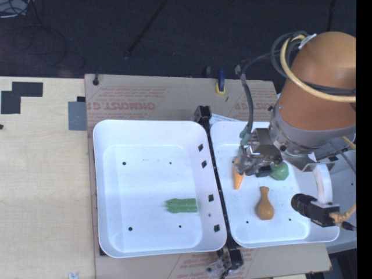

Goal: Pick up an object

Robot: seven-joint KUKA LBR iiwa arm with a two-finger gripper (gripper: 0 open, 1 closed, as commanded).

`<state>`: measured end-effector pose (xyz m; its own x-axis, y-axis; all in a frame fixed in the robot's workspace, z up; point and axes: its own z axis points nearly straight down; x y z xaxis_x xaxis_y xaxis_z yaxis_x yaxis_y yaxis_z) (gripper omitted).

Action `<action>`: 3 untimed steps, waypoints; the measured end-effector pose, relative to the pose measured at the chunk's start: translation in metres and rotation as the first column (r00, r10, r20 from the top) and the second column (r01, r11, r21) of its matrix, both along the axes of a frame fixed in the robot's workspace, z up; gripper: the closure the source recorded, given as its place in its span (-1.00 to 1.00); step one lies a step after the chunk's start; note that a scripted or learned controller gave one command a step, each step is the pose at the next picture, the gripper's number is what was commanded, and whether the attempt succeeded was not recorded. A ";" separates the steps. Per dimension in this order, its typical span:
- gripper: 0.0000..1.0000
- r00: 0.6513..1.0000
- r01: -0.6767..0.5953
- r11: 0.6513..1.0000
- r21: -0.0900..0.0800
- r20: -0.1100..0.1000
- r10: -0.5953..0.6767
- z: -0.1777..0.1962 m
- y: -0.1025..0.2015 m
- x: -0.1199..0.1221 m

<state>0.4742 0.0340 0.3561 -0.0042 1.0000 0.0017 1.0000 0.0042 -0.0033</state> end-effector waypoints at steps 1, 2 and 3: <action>1.00 1.000 -0.002 1.000 0.000 0.008 0.002 0.068 0.046 0.023; 1.00 1.000 0.000 1.000 0.001 0.012 0.000 0.174 0.076 0.001; 1.00 1.000 0.005 1.000 -0.003 0.001 -0.005 0.182 0.062 0.002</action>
